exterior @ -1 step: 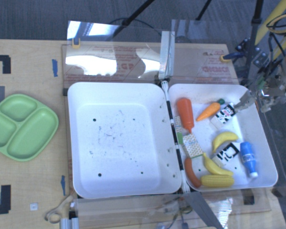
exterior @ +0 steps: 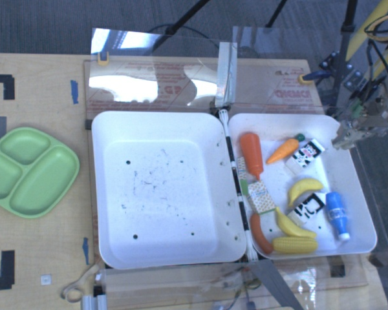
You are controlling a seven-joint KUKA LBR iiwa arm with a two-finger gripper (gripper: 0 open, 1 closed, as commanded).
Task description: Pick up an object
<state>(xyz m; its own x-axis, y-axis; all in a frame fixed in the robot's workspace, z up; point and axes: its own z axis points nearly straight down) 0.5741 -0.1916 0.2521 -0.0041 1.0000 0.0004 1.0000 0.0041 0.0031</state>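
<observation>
One upright-lying, perhaps tilted orange sausage

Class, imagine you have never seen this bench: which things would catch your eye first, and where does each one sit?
The right bin draws the eye first with its bright toy food: an orange hot dog and a carrot near the top, a banana, a corn cob and a blue bottle lower down. Next comes the green divided plate on the bench at far left.

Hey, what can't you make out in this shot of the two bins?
- Gripper: blurred at the right bin's far corner; finger state unreadable.
- Black-and-white box: partly hidden by bananas; print too small.
- Red sausage: partly hidden against the bin wall.
</observation>
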